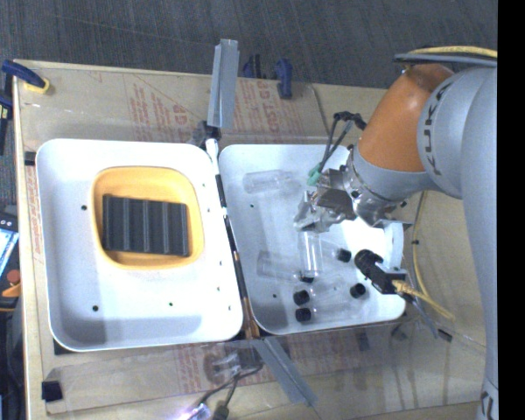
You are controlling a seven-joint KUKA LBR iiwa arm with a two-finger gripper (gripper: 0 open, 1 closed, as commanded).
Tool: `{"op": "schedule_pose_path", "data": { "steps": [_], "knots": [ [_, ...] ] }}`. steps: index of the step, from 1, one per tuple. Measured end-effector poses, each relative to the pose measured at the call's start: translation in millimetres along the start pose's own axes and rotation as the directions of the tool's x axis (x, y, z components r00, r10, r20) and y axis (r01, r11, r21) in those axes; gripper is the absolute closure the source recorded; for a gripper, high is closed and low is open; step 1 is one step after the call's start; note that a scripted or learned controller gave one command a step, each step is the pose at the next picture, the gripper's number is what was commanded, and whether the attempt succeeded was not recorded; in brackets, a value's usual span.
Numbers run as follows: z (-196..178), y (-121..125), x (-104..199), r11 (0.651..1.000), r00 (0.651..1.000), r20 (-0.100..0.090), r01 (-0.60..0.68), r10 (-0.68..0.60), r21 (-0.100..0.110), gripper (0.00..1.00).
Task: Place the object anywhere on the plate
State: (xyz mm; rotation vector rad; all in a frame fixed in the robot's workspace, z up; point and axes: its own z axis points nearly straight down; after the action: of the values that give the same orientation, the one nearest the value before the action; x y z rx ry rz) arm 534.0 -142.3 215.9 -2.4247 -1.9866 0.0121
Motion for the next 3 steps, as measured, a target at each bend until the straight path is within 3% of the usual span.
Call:
{"op": "schedule_pose_path", "data": {
  "steps": [1, 2, 3],
  "knots": [
    [-0.1, 14.8, 72.8, 0.999, 0.999, -0.001, -0.038, 0.038, -0.006, 1.0],
    [2.3, 41.6, 137.5, 0.993, 0.993, -0.001, 0.119, -0.119, -0.007, 1.0],
    [24.5, 35.6, 163.2, 0.946, 0.946, 0.001, 0.325, -0.325, -0.004, 1.0]
  ]
}}
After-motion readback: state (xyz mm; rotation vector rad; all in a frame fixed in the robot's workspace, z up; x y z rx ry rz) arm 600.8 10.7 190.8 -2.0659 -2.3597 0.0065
